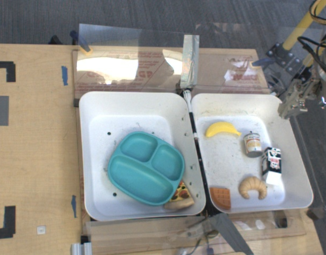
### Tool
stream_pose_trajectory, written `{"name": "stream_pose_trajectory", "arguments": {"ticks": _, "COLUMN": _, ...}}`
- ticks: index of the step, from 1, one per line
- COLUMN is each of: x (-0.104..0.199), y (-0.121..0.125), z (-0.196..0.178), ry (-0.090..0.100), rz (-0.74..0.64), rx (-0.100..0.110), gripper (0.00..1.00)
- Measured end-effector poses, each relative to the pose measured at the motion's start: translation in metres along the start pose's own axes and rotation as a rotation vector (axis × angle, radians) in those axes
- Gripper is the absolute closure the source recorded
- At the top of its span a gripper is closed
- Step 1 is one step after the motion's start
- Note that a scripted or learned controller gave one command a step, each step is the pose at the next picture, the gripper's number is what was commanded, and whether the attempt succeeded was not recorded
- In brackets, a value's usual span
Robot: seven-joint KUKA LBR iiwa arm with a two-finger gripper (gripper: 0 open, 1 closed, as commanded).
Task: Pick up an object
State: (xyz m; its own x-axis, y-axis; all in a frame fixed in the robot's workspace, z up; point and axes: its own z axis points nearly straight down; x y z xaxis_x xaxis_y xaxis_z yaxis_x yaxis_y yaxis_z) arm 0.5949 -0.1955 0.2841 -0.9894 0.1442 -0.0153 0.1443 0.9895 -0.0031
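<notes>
The right bin (298, 142) holds a yellow banana (222, 129), a small can (252, 143), a black-and-white carton (272, 161), a croissant (253, 187) and a waffle piece (220, 197). In the left bin (94, 116) a teal divided plate (147, 166) lies with a pizza slice (180, 197) tucked under its near edge. My gripper (292, 104) hangs above the right bin's far right corner, off beyond the rim, well away from every object and with nothing visibly in it.
A clear plastic sheet and a strip of tape (189, 62) stand behind the bins. The divider (195, 142) between the two bins runs down the middle. Cables and arm parts (290, 57) crowd the upper right.
</notes>
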Motion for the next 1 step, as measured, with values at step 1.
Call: {"name": "stream_pose_trajectory", "arguments": {"ticks": 1, "x": 0.0216, "y": -0.0319, "z": -0.0097, "ry": 0.008, "rz": 0.301, "rx": 0.000, "gripper": 1.00}}
